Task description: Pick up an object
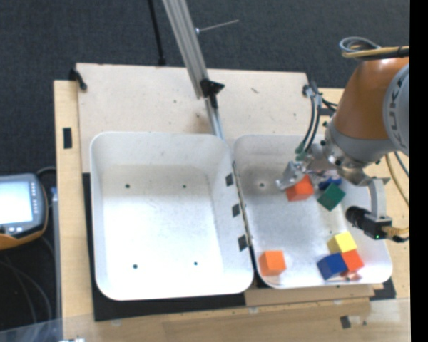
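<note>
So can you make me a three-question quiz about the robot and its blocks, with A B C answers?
1. Which bin are the blocks in?
A. The left bin
B. The right bin
C. Both bins

2. What colour is the block right beside the gripper?
A. Orange
B. Purple
C. White

3. How is the blue block sitting?
A. Alone in a corner
B. Touching other blocks
C. Outside the bins

Answers:
1. B, every block lies in the right bin.
2. A, an orange block sits at the gripper, with a green block next to it.
3. B, the blue block is packed against the yellow block and a red-orange block.
</note>
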You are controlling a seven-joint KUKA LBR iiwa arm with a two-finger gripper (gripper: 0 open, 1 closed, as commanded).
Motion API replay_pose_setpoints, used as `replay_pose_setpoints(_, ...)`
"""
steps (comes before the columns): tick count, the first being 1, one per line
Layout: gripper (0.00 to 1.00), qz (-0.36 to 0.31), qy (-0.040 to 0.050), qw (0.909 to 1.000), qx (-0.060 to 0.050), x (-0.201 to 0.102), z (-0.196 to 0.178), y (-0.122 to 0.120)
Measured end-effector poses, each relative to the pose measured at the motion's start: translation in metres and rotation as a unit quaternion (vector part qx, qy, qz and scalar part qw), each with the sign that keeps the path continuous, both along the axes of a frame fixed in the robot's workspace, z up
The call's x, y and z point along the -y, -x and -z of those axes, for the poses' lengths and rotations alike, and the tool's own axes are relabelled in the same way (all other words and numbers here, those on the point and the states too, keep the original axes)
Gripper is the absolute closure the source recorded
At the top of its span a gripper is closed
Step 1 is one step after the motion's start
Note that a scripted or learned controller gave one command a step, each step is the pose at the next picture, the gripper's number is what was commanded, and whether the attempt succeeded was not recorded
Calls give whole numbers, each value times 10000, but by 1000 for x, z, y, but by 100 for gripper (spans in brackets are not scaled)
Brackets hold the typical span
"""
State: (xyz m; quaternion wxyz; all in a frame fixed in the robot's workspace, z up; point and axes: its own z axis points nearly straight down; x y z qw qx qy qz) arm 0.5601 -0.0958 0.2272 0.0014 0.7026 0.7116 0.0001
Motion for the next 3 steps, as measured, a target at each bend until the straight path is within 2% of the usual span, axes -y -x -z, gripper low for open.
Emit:
replay_pose_setpoints(1,100,-38,10,10000,8,1,-10,-1)
replay_pose_setpoints(2,100,18,-23,10000,-24,-83,25,1)
replay_pose_setpoints(3,100,21,-20,10000,-13,-143,32,-9)
